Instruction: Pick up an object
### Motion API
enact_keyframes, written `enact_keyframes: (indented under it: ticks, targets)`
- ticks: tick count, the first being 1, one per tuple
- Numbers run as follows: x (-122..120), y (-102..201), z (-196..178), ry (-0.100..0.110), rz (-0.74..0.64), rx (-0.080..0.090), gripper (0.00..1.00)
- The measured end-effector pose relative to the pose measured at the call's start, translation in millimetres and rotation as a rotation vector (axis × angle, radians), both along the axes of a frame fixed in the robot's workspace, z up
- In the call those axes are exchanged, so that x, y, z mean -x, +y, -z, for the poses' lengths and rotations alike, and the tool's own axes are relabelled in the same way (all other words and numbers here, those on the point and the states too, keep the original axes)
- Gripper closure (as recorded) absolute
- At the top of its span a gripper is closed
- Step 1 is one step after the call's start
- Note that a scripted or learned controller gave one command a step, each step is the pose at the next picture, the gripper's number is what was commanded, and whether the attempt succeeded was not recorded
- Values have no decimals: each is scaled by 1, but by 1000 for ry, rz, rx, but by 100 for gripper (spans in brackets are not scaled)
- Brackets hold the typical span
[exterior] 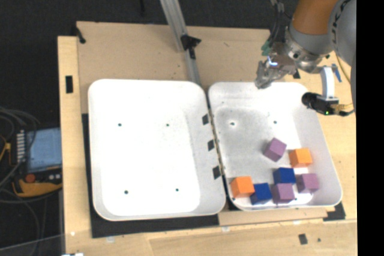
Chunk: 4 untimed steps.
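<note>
Several small cubes lie in the near part of the right bin (pixel 240 111): a purple cube (pixel 275 148) alone toward the middle, an orange cube (pixel 300 157) to its right, an orange cube (pixel 242 186) at the near left, two blue cubes (pixel 261 193) (pixel 284 176), and two purple cubes (pixel 283 192) (pixel 309 181). My gripper (pixel 264 79) hangs over the far rim of the right bin, well behind all the cubes, with nothing seen between its fingers.
The left bin (pixel 150 147) lies beside the right one. A slanted metal pole (pixel 174 9) rises from the gap between the bins at the far side. A black fitting with a green light (pixel 318 104) sits at the right bin's far right edge.
</note>
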<state>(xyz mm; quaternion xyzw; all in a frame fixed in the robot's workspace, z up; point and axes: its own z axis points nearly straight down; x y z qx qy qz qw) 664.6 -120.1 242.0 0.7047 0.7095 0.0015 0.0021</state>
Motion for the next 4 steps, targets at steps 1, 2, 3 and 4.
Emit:
enact_keyframes:
  ticks: [1,2,3,4]
  targets:
    - [24,49,2,6,2,-1,100]
    - [33,91,-3,5,1,-2,100]
    - [45,150,3,7,0,-2,100]
    - [69,200,0,7,-1,-2,100]
